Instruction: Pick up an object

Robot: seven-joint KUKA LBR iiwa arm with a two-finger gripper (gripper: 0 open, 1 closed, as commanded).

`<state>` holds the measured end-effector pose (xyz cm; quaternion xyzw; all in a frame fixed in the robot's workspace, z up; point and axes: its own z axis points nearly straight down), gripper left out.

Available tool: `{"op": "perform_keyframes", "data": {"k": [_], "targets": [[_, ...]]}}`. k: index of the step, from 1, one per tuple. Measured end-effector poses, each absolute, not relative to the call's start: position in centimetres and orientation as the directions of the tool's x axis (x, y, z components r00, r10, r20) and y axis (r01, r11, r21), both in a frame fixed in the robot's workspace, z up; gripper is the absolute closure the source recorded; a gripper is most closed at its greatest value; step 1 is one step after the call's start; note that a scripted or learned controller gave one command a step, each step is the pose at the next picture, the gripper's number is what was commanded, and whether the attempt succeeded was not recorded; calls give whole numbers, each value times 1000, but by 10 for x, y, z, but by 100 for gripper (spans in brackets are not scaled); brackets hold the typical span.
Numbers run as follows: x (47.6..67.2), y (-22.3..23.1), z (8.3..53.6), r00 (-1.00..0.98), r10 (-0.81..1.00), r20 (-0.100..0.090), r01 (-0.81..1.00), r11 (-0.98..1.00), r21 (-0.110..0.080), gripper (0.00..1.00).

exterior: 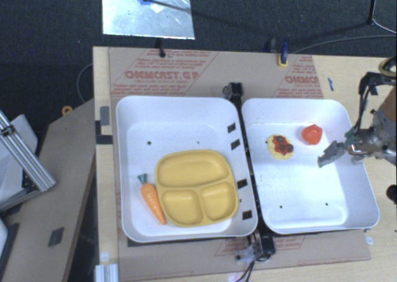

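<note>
Bench (80, 150): light wood top on dark carpet, w/ a brown printed cardboard sheet (186, 70) under two shallow white bins set side by side, touching along a black centre strip w/ clips. Shiny metal plate (147, 2) lies on the carpet beyond the bench, small blue mark on it. Black cables run across the carpet at upper right. Aluminium rail visible at far left edge.

Left bin (142, 116): holds a yellow 3-compartment tray (195, 186), lying flat, toward the near side. Toy carrot (151, 200) lies just beside the tray's left edge, green top pointing away from camera, orange tip toward the near wall. Appears to touch or nearly touch the tray; cannot confirm contact.

Right bin (310, 212): two items in the far half. Small round yellow piece w/ red and dark topping (280, 146) lies flat, left of centre. Red rounded object (312, 134) sits just to its right, apart from it. Near half of bin floor bare.

Gripper (329, 155): enters from the right over the right bin's right side, approx. level w/ the two items, tip pointing left and slightly down. Tip is near the red rounded object but below-right of it, not touching. Nothing seen between the fingers. Jaw state: cannot tell, fingers read as one grey shape at this res.
</note>
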<state>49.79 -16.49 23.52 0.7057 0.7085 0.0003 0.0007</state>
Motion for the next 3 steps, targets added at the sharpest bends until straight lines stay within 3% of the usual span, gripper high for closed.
{"op": "perform_keyframes", "data": {"k": [3], "targets": [[497,-179,88,-1,1000,2,1000,1,-3,0]]}}
